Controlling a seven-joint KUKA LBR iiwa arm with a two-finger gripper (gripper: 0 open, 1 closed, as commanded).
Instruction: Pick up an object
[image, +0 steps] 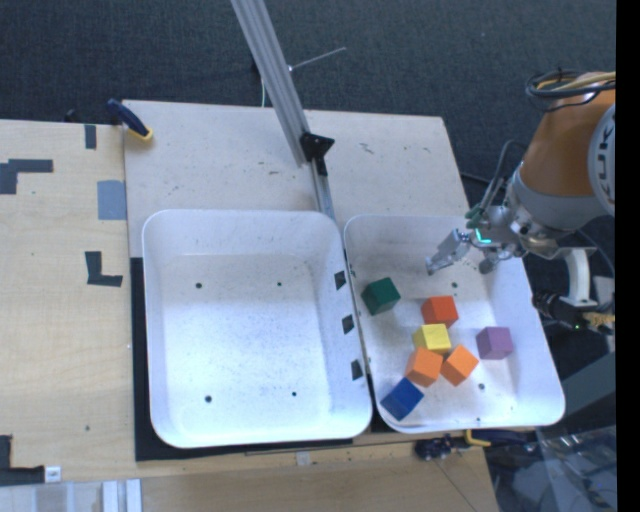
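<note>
The objects available for picking are small coloured blocks, all lying in the right bin (520, 400). A green block (381, 295) sits alone toward the bin's left wall, nearest the divide between the two bins. To its right lies a red-orange block (440, 310), and just below that a yellow block (435, 337), the two nearly touching. Beneath the yellow one, two orange blocks (441, 366) rest side by side, close against each other and against the yellow block. A blue block (402, 398) lies at the lower left of this cluster, near the bin's front rim, just beside the left orange one. A purple block (494, 342) sits apart on the right of the group. The gripper (447, 254) hangs over the upper part of the right bin, above and slightly right of the red-orange block, and nothing sits between its fingers; whether the fingers are parted or closed cannot be told from this view. The grey arm with its orange band (565, 160) reaches in from the right. The left bin (160, 250) lies beside the right one, their walls meeting at the middle. Both rest on a pale wooden bench (200, 150), and a slanted metal rail (280, 80) crosses the bench toward the bins' shared edge.
</note>
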